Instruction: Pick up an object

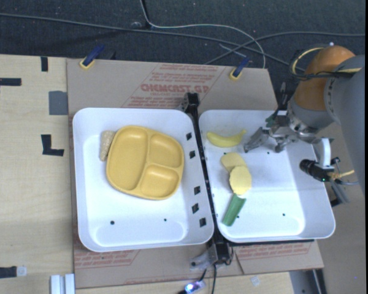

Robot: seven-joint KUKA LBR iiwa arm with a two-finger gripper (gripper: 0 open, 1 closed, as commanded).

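1. Banana (225, 139): yellow, curved, lying flat in right bin (294, 225), near that bin's far-left corner, close to the divider between the bins.
2. Two pale yellow rounded pieces (236, 171) just in front of banana, touching each other, one behind the other, nearer one larger.
3. Green stick-shaped item (233, 209) in front of the yellow pieces, slanted, far end tucked against the nearer yellow piece.
4. Hand (268, 141) just right of banana, low over the right bin's far edge, apart from banana, not touching it. Fingers spread, pointing toward banana side, nothing between them.
5. Arm (322, 97) further right of banana, grey with orange band, entering past the right bin's far-right corner.
6. Left bin (92, 213) on the other side of the divider from banana; holds yellow compartment tray (145, 162), three sections, lying flat, slightly rotated.
7. Tan sponge-like block (105, 144) at the tray's left edge, partly tucked under it, far left of banana.
8. Both bins on brown cardboard sheet (165, 84) on the surface; cardboard clipped at its far edge behind banana, one yellow-blue clip (239, 69) nearly straight behind, another (92, 57) far off left.
9. Cables (190, 26) across dark mat behind banana, beyond the cardboard.
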